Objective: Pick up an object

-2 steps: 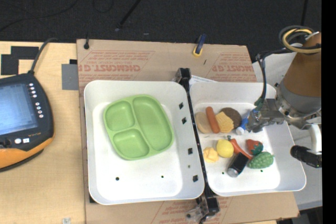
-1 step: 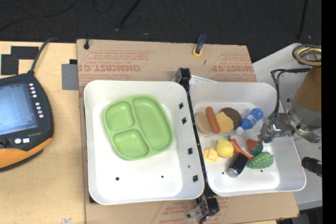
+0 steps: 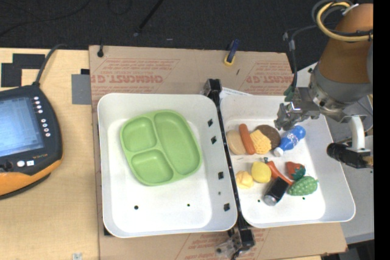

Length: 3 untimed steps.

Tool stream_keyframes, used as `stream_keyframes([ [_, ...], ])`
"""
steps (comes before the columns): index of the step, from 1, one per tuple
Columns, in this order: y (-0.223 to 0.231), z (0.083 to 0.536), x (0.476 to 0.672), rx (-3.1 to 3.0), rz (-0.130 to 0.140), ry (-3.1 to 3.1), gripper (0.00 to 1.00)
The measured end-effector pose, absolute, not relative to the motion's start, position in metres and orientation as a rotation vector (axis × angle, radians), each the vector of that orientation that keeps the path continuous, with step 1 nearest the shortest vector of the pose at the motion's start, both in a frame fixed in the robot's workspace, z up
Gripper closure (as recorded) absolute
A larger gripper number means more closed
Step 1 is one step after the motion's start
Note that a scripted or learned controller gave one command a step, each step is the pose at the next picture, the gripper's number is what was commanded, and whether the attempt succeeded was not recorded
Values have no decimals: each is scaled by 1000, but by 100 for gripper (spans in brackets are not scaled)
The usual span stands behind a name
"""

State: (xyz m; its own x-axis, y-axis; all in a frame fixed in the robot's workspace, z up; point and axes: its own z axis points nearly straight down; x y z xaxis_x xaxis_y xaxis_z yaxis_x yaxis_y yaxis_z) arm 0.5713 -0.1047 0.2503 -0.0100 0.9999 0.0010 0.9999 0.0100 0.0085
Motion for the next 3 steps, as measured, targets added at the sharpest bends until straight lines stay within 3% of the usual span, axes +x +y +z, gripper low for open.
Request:
stream_keyframes([
  [1,-98,247,609,2220,1,2223,100],
  [2,-27,266,565,2219,-1,2232,100],
  [3,-11,348,532,2218,6,2222,100],
])
